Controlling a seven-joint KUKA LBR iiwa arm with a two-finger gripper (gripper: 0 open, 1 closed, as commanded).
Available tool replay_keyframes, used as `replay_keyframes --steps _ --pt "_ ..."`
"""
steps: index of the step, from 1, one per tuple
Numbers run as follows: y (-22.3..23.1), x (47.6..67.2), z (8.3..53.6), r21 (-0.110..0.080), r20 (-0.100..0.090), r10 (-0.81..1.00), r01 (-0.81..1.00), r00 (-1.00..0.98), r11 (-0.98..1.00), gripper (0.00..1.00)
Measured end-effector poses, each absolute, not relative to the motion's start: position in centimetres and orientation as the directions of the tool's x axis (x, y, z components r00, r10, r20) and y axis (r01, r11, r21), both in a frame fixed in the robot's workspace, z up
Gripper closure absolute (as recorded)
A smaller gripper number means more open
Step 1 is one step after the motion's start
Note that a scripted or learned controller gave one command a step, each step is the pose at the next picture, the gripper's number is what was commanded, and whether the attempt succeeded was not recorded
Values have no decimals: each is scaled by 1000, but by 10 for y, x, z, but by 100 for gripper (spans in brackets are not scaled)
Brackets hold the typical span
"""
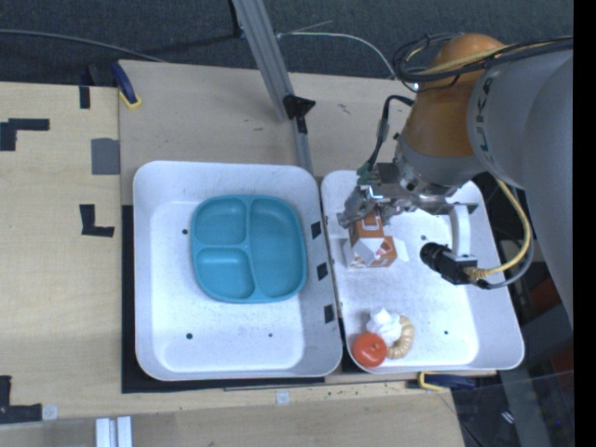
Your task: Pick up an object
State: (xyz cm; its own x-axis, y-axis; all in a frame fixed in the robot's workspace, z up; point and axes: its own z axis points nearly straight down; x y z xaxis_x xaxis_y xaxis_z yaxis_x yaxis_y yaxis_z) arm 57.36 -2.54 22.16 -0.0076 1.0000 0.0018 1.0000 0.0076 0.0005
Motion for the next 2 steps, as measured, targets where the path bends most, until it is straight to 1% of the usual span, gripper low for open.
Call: replay_keyframes --steps 1,2 --pt "32 592 222 -1 2 1000 1000 -8 8 100" --pt "74 627 217 0 1 1000 1000 -6 6 100"
